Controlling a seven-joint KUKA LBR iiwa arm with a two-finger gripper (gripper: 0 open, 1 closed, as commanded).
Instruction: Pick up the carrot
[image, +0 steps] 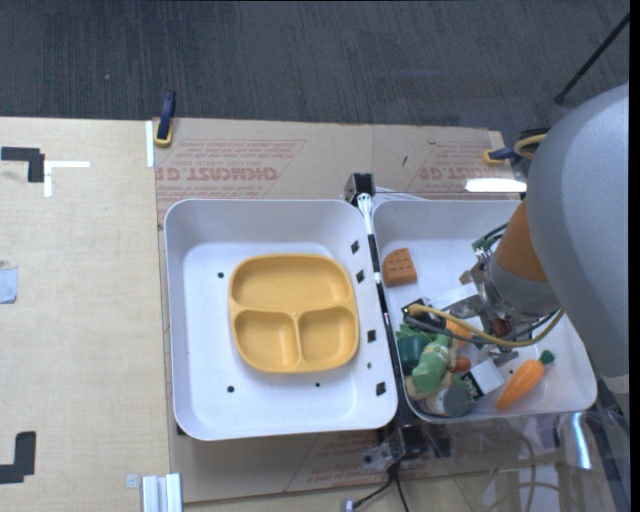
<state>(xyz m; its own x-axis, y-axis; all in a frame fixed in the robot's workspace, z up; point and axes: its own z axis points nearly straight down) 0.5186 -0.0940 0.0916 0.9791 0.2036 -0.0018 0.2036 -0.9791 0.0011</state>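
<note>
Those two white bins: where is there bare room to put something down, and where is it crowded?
The left bin has a bare white border all around the yellow divided plate. In the right bin, the floor is bare behind the orange block. Its near half is crowded: the carrot, green toys and the arm above them.

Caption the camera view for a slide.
Gripper hovers over cluttered right bin, carrot lying nearby.

Both white bins, the left bin (190, 330) and the right bin (440, 225), are viewed from one fixed camera above the bench (80, 300), looking down at a slant. The arm (585, 230) is seen close at the right.
</note>
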